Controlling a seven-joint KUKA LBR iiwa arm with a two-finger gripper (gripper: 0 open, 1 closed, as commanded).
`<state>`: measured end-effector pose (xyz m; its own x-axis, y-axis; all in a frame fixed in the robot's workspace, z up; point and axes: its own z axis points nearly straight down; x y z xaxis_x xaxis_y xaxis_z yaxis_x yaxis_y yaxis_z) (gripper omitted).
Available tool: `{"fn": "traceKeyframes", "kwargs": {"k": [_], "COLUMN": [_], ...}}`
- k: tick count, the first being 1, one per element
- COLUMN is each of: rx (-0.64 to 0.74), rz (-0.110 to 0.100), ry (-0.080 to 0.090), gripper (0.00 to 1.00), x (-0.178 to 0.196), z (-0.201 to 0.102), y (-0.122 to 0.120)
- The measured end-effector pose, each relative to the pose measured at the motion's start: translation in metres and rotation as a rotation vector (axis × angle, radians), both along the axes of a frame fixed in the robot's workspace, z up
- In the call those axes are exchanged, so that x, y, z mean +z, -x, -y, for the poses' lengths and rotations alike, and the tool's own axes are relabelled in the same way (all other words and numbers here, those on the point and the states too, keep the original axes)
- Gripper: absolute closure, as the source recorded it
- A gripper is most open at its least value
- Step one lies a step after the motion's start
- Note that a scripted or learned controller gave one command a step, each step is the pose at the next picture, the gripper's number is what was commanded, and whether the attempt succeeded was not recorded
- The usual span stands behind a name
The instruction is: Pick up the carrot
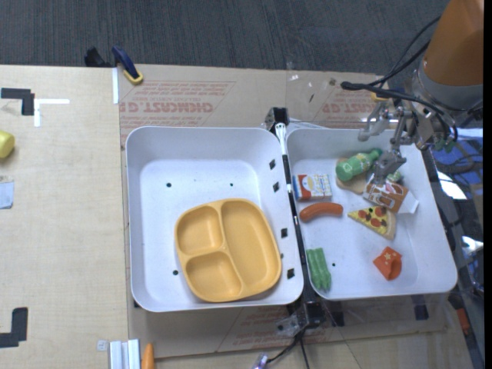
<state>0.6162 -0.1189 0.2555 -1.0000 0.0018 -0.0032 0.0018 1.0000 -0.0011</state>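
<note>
The grey two-finger gripper (pixel 393 160) hangs over the back of the right-hand shallow white bin (pixel 369 290). We cannot tell from this slant whether its fingers are released or clenched, and we see nothing between them. Just beside it on the left lies a green plastic bottle (pixel 358 164). Directly below it sits a small brown-and-white carton (pixel 386 195), which touches a toy pizza slice (pixel 373 221).

The carrot, as we judge it, is the stubby orange-red piece (pixel 388 264) near the front right corner of that bin, well apart from the gripper. It could be the reddish sausage-shaped toy (pixel 321 211) toward the bin's left side instead, but that one looks too rounded at both ends.

To do this step well, we want to lift clear of the bottle and carton before moving toward the front of the bin. We then come straight down over the orange-red piece and close across its narrow width. It lies close to the bin's wall, so we would line the jaws up along that wall rather than against it. The green ridged toy (pixel 318 269) is far enough away not to interfere.

The yellow three-part plate (pixel 227 248) in the left-hand white bin (pixel 146 206), and the pale wooden worktop (pixel 61 244), play no part here.
</note>
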Motion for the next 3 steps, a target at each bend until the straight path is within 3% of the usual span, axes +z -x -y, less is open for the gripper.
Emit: {"fn": "traceKeyframes", "kwargs": {"k": [1, 2, 3], "rx": [0.169, 0.170, 0.121], "rz": [0.000, 0.006, 0.001], "ry": [0.000, 0.004, -0.001], "gripper": [0.00, 0.00, 0.00], "x": [-0.086, -0.160, -0.163], "z": [-0.002, 0.007, -0.022], "y": [0.009, 0.015, 0.063]}}
